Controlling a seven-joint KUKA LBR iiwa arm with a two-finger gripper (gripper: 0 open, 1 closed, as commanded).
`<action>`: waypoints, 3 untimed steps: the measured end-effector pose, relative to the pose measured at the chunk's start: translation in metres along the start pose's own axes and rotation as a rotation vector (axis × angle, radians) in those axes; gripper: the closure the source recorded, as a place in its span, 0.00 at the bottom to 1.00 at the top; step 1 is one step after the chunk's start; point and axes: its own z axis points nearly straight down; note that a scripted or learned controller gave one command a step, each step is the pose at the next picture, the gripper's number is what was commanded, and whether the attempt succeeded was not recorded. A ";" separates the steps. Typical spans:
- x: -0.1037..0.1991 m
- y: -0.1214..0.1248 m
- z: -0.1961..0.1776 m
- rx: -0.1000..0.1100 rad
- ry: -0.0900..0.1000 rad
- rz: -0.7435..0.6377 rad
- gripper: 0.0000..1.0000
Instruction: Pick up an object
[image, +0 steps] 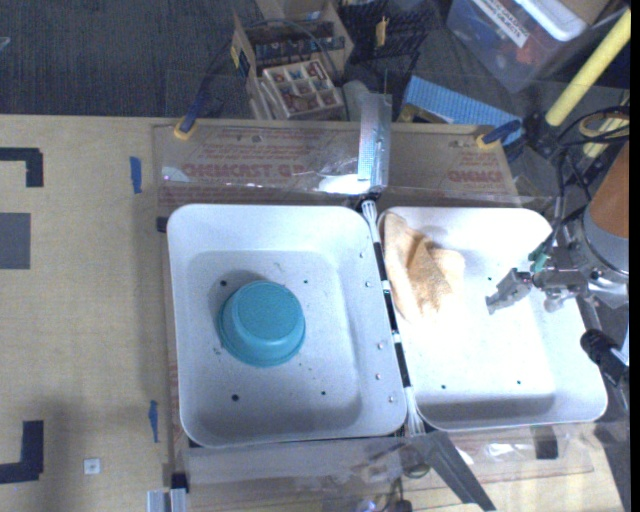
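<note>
One blue bowl (262, 322), one tan cloth (424, 273), two bins (200, 232), one hand (513, 290)

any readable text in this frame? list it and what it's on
Red print on the cardboard flap behind the left bin: appears upside down under glare, too blurred to read.
Red print on the cardboard flap behind the right bin: also appears upside down, not legible.
Box past the bench: printed panels, too small to read.
Blue bowl, tan cloth: no text on either.
</note>
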 end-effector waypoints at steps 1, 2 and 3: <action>0.000 0.020 -0.005 -0.006 -0.003 -0.082 0.00; 0.078 0.097 0.040 -0.005 -0.002 -0.034 0.00; 0.050 0.133 0.098 -0.006 -0.003 -0.101 0.00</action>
